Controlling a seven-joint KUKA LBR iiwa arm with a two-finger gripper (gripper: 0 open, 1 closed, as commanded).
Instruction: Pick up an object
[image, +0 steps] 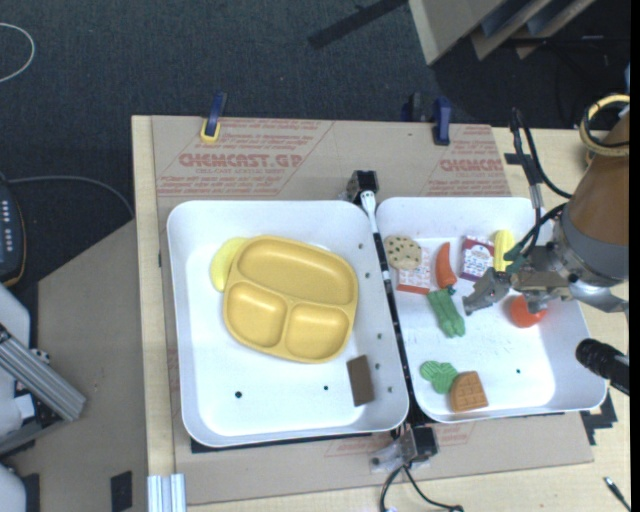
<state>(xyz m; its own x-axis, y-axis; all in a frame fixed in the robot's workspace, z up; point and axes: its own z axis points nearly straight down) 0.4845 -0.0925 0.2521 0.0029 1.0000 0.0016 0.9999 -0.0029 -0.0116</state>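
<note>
My gripper (492, 292) hangs over the middle of the right bin (515, 365), with the orange-banded arm coming in from the right. Just left of it lies a green pickle (447, 312). A red tomato-like piece (525, 313) sits partly hidden under the wrist. Behind it are a red box (476, 258), a small yellow piece (502, 244), an orange carrot (445, 263) and a cookie (402, 250). Near the front lie a green leafy piece (437, 373) and a brown toast slice (467, 391). Nothing is visibly held.
The left bin (185, 330) holds a yellow divided plate (290, 300), a yellow piece (222, 263) tucked under its left edge, and a brown bar (360, 380) near the front right. A black cable runs along the right bin's far right side.
</note>
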